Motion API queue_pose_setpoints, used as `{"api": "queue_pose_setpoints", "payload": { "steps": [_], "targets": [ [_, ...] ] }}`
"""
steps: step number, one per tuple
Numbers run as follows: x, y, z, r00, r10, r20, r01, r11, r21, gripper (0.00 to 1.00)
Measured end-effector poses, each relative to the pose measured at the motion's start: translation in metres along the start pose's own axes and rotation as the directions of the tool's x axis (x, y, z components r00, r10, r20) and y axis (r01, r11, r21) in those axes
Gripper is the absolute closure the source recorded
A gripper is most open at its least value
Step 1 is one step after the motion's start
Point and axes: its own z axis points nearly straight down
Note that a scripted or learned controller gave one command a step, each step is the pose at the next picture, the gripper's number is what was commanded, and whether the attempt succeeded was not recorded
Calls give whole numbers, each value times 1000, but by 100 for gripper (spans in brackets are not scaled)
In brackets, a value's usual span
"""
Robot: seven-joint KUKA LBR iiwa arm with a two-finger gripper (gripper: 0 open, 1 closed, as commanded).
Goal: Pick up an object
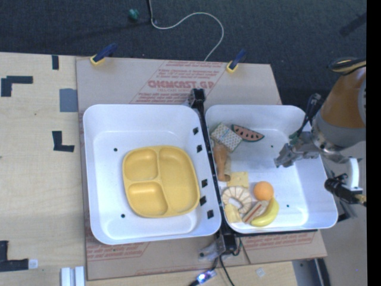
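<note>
The right bin (297, 121) holds a pile of toy food along its left and front sides: a watermelon slice (247, 133), a checkered piece (226, 137), a brown stick-shaped piece (222, 162), a yellow cheese slice (240, 179), an orange (263, 190), a banana (266, 215) and a ring-shaped pastry (236, 198). My gripper (286, 157) hangs over the bin's right half, to the right of the pile and above the bare white floor. Nothing shows between its fingers. The grey and orange arm reaches in from the right.
The left bin (95, 159) contains a yellow divided plate (159, 180). Both bins rest on a cardboard sheet (172, 79) held by yellow and blue clamps (102, 53). A white cable (190, 19) loops on the dark floor behind.
</note>
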Motion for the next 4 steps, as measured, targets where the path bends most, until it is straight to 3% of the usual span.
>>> {"api": "queue_pose_setpoints", "payload": {
  "steps": [2,4],
  "targets": [
    [1,-7,-76,1000,0,-1,0,1000,2,100],
    [102,-17,-79,1000,-4,-2,4,1000,6,100]
  ]
}}
